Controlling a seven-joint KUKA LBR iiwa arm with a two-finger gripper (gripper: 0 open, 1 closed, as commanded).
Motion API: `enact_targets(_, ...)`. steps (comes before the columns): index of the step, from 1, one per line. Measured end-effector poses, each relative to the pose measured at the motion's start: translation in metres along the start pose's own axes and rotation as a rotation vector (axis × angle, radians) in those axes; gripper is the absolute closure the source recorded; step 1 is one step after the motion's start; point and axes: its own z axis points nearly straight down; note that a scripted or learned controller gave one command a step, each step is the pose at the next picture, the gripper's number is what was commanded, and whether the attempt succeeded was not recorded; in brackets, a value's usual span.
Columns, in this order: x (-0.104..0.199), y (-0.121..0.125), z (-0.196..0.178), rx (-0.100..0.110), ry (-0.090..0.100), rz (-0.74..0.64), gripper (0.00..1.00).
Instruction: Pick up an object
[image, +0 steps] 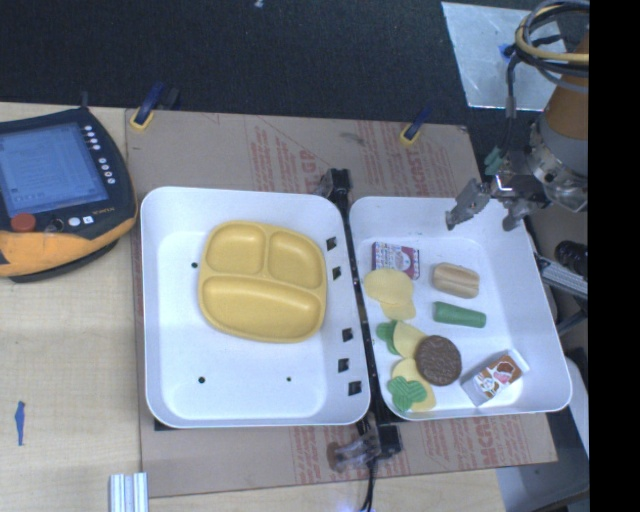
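My gripper (490, 212) hangs over the far right corner of the right bin (540, 300), its two fingers spread open with nothing between them. Below it in that bin lie a tan bread roll (455, 280), a green pickle (459, 315), a small pink-and-white packet (396, 259), pale yellow chips (390, 290), a brown round cookie (438, 359), green and yellow pieces (410, 390) and a small printed carton (494, 379). The nearest item, the bread roll, is a little toward the camera and to the left of the fingers.
The left bin (170, 330) holds a yellow divided plate (264, 280). A teach pendant with a screen (55, 195) rests on the bench at far left. Black clips (347, 300) line the seam between the bins. The arm's wrist and cables (555, 90) rise at the upper right.
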Motion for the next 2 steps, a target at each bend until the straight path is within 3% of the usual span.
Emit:
enact_targets(1, -0.032, -0.051, 0.174, 0.013, 0.003, 0.003, 0.00)
enact_targets(2, 0.001, 0.000, 0.183, -0.003, -0.001, -0.003, 0.00)
